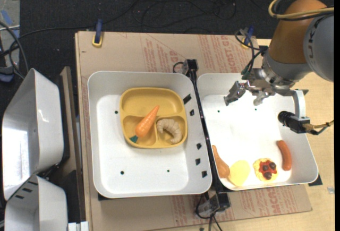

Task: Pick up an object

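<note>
The claw [247, 95] is positioned over the upper part of the right bin [303, 169], with its two fingers spread apart and nothing between them. Bare white bin floor is seen directly below it. The pickable items are grouped along the near edge of the same bin, well apart from the claw: a sausage [286, 155] toward the right wall, a small pizza piece [265, 168] beside it, a yellow disc [239, 172] next, and an orange drumstick-shaped piece [220, 162] against the left wall. In the left bin [106, 134], a yellow divided plate [130, 102] is placed, holding a carrot [147, 121] and a pale shrimp [170, 129] in separate compartments. Both bins are carried by a cardboard-covered surface [149, 52].
</note>
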Robot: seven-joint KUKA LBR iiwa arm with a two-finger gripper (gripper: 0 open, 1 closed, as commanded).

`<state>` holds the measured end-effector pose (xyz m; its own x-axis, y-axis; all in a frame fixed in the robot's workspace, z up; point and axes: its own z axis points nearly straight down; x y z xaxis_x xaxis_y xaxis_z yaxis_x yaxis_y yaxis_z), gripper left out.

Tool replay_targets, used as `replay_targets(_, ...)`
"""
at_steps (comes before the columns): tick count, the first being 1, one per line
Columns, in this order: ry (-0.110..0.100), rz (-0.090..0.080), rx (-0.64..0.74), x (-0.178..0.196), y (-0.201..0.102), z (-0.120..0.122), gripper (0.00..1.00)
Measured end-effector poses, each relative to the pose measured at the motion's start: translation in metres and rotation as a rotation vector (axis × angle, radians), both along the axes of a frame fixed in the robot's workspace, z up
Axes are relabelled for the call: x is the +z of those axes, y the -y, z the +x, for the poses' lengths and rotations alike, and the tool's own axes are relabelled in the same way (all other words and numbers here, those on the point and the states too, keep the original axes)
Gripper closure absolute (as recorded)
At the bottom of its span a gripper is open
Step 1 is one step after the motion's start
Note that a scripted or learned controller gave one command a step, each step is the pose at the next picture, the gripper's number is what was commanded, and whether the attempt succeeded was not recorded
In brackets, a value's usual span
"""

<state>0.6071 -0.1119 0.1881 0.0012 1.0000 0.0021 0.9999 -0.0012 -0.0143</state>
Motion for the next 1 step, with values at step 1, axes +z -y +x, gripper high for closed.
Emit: replay_targets(1, 0.014, -0.002, 0.002, 0.0081, -0.0001, 0.0032, 0.00)
